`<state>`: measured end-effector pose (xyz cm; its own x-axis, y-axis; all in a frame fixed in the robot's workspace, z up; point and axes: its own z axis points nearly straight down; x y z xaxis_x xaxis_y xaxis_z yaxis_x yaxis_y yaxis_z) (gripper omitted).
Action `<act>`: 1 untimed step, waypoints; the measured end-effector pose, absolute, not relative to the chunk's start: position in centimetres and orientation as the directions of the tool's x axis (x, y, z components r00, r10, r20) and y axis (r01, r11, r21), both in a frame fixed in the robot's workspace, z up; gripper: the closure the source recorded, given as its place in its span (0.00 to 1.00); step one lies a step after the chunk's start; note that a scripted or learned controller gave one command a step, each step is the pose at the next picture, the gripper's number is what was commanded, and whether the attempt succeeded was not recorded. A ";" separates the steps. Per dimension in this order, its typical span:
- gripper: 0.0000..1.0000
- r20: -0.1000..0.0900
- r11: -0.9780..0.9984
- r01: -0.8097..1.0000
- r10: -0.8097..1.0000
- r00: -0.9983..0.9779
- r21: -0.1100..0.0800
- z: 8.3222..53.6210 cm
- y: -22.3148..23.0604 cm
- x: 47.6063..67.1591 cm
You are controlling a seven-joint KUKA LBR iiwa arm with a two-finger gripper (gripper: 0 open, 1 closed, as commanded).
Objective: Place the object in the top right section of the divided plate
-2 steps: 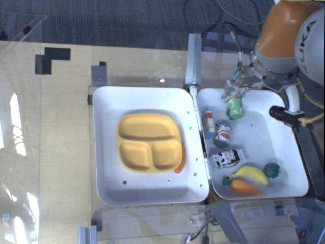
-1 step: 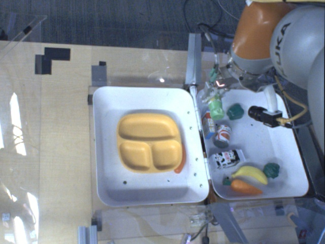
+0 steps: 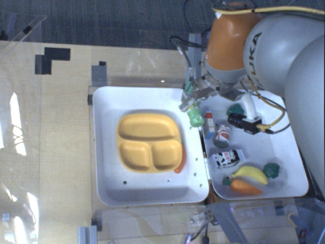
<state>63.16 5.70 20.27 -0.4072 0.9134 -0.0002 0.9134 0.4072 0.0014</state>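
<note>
1. Above the seam between two shallow white bins, a grey KUKA iiwa arm [image 3: 284,60] with an orange band [image 3: 231,37] reaches in from the right, its two-finger gripper [image 3: 191,101] poised over the near edge of the left bin [image 3: 101,136].
2. At the fingertips sits a small light-green object [image 3: 195,117], just below the gripper and over the bins' shared rim; the fingers appear closed around its top, though the slanted view leaves the grip itself hard to confirm.
3. Centred in the left bin lies the yellow divided plate [image 3: 150,141], one long section across its far side and two smaller sections on its near side; the green object hangs beside the plate's far right corner, not over any section.
4. Against the plate's near right edge rests a slim orange item [image 3: 179,166], lying on the bin floor.
5. Across the right bin [image 3: 289,151] are scattered a toy banana [image 3: 250,174] touching an orange toy carrot [image 3: 245,186], a dark-green piece [image 3: 271,170], a black-and-white packet [image 3: 226,158], a small round red-and-white item [image 3: 222,133] and a narrow red-and-white stick [image 3: 208,124].
6. Beside the wrist, a black cable connector [image 3: 245,123] trails a yellow lead.
</note>
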 end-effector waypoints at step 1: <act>1.00 0.000 0.500 0.866 0.866 -0.500 0.001 18.3 8.6 58.4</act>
<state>58.39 8.63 18.29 -0.4999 0.8661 0.0004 0.8661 0.4999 0.0012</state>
